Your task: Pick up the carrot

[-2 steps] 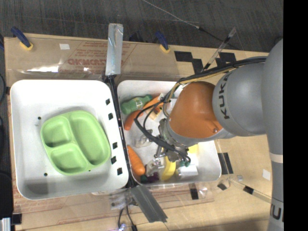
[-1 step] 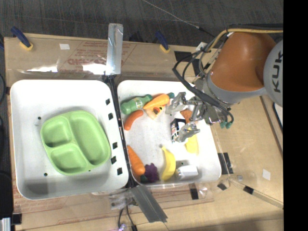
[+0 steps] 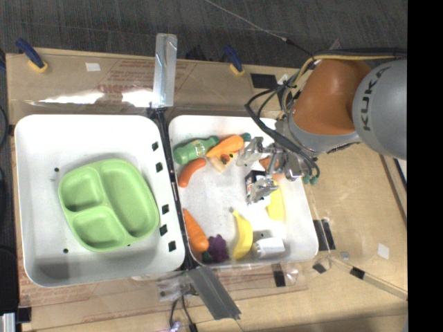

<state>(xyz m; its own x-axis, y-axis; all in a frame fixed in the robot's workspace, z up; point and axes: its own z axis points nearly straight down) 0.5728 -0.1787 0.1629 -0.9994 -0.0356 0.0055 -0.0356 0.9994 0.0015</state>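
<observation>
While my gripper point(image 3: 257, 185) hangs over the right bin point(image 3: 208, 126), jaws' state unclear, the carrot point(image 3: 195, 232) lies there; a green tray point(image 3: 107, 203) fills the left bin point(image 3: 28, 185).

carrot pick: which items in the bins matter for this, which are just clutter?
Job:
- carrot, lower left corner of the right bin
- hand, over the right bin's middle, apart from the carrot

Clutter:
- green divided plate in the left bin
- banana
- purple grapes
- green bottle
- white block
- yellow piece
</observation>
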